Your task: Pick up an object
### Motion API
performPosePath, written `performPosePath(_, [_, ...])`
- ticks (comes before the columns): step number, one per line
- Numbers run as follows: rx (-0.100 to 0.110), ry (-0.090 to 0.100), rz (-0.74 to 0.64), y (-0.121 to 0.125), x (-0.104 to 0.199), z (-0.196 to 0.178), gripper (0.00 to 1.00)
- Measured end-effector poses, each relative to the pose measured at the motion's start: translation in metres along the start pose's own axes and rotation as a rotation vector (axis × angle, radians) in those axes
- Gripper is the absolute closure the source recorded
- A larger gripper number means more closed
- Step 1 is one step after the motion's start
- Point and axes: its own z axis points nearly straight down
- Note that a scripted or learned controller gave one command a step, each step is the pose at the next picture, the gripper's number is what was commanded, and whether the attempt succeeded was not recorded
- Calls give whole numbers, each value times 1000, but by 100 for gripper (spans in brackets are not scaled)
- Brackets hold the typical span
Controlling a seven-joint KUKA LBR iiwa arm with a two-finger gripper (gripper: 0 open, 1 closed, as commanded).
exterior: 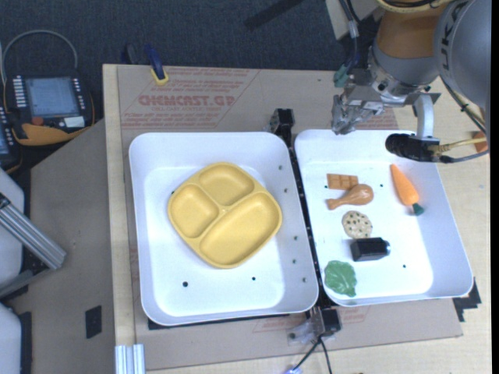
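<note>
Gripper [348, 121] over right bin's [444, 263] far edge, finger state impossible to tell. Could miss sideways (small toys: carrot [405, 185], drumstick [352, 197], cookie [357, 224]) or clip the rim.

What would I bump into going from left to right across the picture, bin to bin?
Yellow plate → green leaf → cookie → carrot. The waffle piece, drumstick and black block sit at about the same spot across as the leaf and cookie, so I left them out.
</note>
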Motion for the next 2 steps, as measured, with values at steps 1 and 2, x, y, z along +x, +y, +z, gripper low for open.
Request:
performPosePath(1, [0, 0, 0, 0, 52, 15, 100])
performPosePath(2, [-5, 0, -1, -3, 108, 6, 100])
